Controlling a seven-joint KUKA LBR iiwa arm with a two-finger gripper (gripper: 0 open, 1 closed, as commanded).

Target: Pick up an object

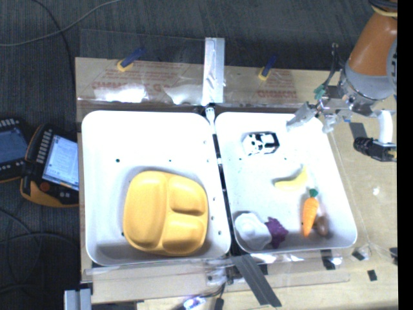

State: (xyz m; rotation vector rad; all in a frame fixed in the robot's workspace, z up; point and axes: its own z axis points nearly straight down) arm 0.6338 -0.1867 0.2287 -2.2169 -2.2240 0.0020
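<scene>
Two white bins sit side by side on my bench. My gripper (314, 115) hovers over the top right corner of the right bin (335, 173); I cannot tell its state from up here. Below it lie a black-and-white toy (260, 143), a yellow banana (290, 178), an orange carrot (310, 214), a purple piece (277, 230) and a white cloth (251, 230). The left bin (103, 147) holds a yellow sectioned tray (166, 212).
</scene>
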